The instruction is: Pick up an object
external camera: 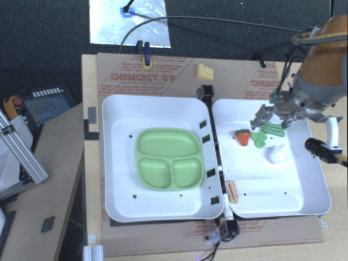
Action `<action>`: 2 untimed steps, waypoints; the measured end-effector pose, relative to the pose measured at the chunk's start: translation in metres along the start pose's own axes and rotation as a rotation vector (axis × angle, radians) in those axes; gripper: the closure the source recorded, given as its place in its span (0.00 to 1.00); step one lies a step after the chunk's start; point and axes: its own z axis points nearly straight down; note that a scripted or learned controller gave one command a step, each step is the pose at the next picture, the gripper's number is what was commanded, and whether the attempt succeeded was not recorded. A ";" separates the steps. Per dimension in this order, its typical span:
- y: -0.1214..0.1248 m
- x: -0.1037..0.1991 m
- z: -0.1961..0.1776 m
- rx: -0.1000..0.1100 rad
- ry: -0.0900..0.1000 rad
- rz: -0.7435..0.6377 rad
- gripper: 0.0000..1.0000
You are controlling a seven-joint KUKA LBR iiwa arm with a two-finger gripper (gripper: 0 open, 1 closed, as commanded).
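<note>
Green toy [271, 129] lay crosswise just under my gripper [274, 115]; whether it was clenched, I could not tell.

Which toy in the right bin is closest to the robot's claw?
The green toy. It lies right under the gripper, while the orange toy and white toy sit farther off.

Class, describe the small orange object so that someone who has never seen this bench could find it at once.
Start at the right-hand white bin. Near its upper left, beside the divider between the bins, sits the small orange object, just left of the green pieces and below the gripper. It is the only orange-red item there; its neighbours are green or white.
</note>
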 end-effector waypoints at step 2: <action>0.003 -0.002 0.056 -0.009 -0.001 0.001 0.00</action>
